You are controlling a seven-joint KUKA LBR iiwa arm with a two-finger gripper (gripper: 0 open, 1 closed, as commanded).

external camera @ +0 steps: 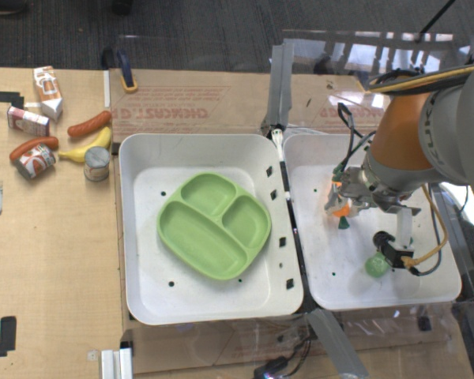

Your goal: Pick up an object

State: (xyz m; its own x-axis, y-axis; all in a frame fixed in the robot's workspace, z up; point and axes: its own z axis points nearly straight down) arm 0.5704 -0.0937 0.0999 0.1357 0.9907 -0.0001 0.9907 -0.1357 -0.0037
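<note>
The hand (344, 200) hangs over the right bin (324, 287) beside an orange-and-green object (343, 213); finger state indeterminable.

Left white bin (134, 235), bearing a green divided plate (214, 225) at its centre; bench (47, 251) left of the bin, with a cluster near its far left corner: small carton (47, 91) and a second packet (28, 119) just below it; sausage (89, 123); banana (91, 148); grey tin (97, 164) touching the banana's end; red-and-white can (33, 158) lying on its side.
</note>
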